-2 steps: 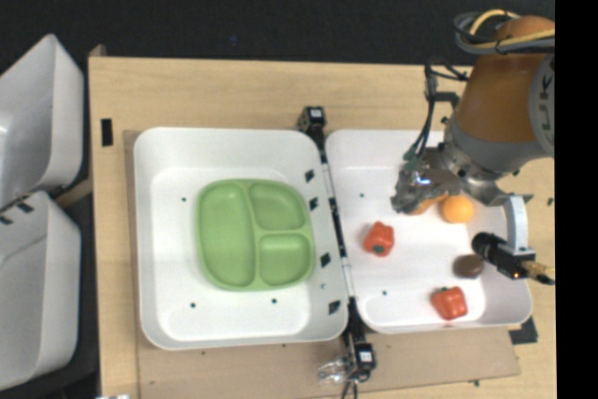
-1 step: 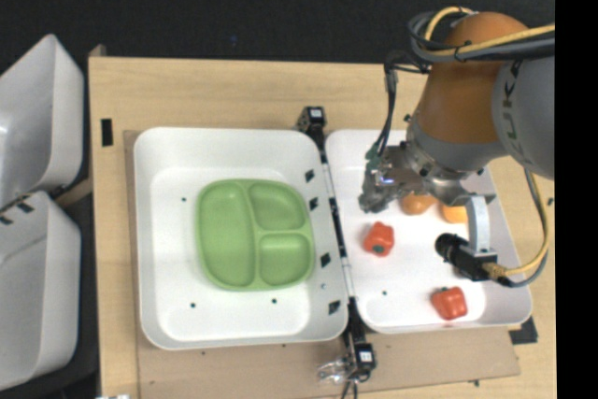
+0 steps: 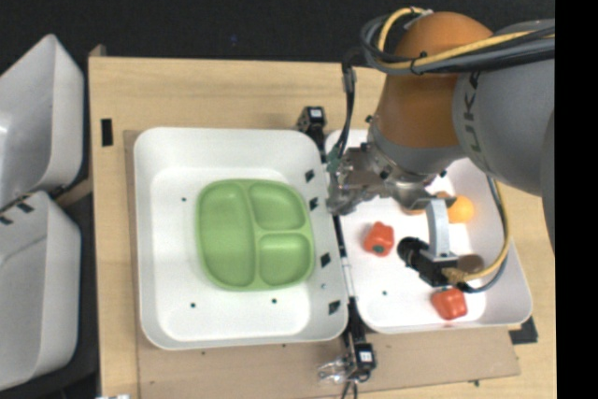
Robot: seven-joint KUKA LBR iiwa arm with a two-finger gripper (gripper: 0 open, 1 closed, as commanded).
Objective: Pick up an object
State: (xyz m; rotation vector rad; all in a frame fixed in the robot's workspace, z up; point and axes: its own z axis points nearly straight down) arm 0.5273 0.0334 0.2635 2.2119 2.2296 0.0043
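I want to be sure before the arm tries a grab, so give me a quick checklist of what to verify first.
1. Objects to grab lie in the right bin: ok, red piece, second red piece, orange piece.
2. Gripper over the right bin: ok, near its left edge.
3. Finger state: cannot tell.
4. Anything held: cannot tell.
5. Red piece free of neighbours: ok, lies apart.
6. Green divided plate out of the way: ok, in left bin.

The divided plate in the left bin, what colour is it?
Light green; the divided plate shows best in the camera view.
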